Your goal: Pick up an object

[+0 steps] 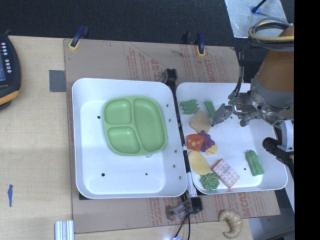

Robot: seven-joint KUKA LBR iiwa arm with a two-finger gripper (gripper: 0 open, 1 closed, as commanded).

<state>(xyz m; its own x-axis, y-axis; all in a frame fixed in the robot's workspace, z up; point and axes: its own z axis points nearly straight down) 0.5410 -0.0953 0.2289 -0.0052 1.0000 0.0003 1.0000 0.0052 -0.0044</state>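
Arm [274,69] in from the right edge, its bulk cut off by the frame, orange band showing at the upper right, and the gripper [223,113] hangs over the upper middle of the right bin [270,184], pointing left toward the pile of toy food; one dark finger shows clearly, the other is lost against the metal behind it, so how wide the pincer stands I cannot tell, and nothing can be seen between its tips. Just left of the tip lies a tan slice [199,120], with a small green piece [209,107] above it and a leafy green [189,106] further left, near the bin's upper left corner. Below them, a red tomato [194,142] touches a purple bunch [207,140], too small to name for sure. Lower still, a yellow piece [199,162], a green broccoli [209,181] and a red-and-white packet [226,172] crowd the bin's lower left. A green pod [254,162] sits apart at the lower right. Left bin [85,134] carries a green divided plate [135,125], three compartments. Outside the bins, a croissant [231,222] lies at the bottom edge, on the cardboard [125,59], and a dark pendant [7,69] is cut off at the upper left
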